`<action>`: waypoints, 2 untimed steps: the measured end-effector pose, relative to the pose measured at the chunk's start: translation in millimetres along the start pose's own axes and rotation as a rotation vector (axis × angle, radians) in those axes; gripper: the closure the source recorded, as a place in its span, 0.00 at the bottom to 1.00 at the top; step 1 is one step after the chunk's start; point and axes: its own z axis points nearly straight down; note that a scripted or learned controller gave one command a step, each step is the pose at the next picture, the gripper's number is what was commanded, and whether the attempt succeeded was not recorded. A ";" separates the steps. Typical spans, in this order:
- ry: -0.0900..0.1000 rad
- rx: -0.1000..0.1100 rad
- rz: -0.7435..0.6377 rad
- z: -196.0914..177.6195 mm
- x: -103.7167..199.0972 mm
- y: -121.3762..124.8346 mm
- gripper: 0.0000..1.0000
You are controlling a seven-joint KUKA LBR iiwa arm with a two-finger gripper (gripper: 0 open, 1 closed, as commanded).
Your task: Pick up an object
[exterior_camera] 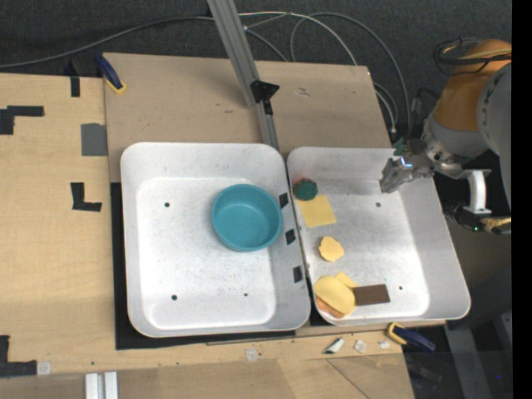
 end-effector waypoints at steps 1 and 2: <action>0.000 -0.002 -0.001 -61.9 6.6 3.0 1.00; 0.001 0.002 0.000 -80.6 7.1 3.6 1.00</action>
